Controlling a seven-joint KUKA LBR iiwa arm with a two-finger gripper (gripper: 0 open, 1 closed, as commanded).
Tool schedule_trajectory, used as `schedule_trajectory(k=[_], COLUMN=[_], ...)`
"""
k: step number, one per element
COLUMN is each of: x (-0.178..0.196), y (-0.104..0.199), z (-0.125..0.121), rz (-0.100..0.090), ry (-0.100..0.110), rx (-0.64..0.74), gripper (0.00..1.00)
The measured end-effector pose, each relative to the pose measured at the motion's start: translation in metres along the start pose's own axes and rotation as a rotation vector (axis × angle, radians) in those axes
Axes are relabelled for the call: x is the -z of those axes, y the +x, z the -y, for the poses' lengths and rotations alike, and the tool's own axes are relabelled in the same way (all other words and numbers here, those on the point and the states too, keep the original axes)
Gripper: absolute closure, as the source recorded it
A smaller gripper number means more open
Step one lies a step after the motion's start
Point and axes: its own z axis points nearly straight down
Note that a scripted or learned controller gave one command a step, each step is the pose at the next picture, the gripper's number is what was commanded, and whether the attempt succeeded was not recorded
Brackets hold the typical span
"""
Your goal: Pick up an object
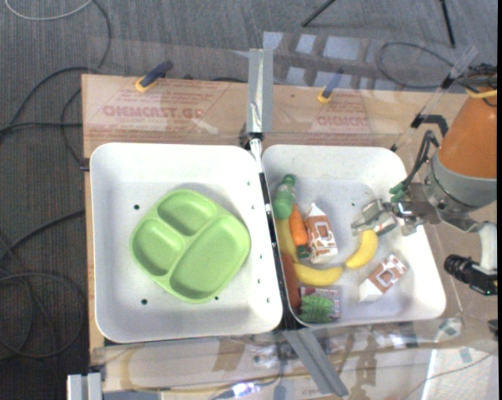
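The right bin point(338, 158) holds several toy foods. A small banana point(363, 251) lies near its middle, and a larger banana point(314, 272) curves along the left side. Beside them are a small red and white carton point(321, 232), a carrot point(298, 226), a green bottle point(283, 197), a red and white box point(385, 275) and a packet of green items point(318, 307). My gripper point(367, 218) hangs low over the right bin, just above the small banana's upper end. Its fingers point left, stand open, and hold nothing.
The left bin point(117, 169) bears a green divided plate point(193, 244). A metal divider point(258, 98) runs between the bins at the back. The arm's orange band point(472, 136) and grey wrist stand over the right bin's right wall.
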Motion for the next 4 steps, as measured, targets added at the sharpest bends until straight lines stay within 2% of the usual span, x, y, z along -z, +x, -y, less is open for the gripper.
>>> schedule_trajectory(k=[1,2,3,4], x=[-0.014,-0.128,-0.121,-0.045], y=[-0.009,0.036,0.036,0.081], z=[-0.029,-0.039,-0.039,-0.063], rz=[0.002,0.001,-0.002,0.001], ry=[-0.002,-0.002,0.001,-0.001], rx=[0.184,0.171,0.170,0.274], gripper=[0.00,0.00,1.00,1.00])
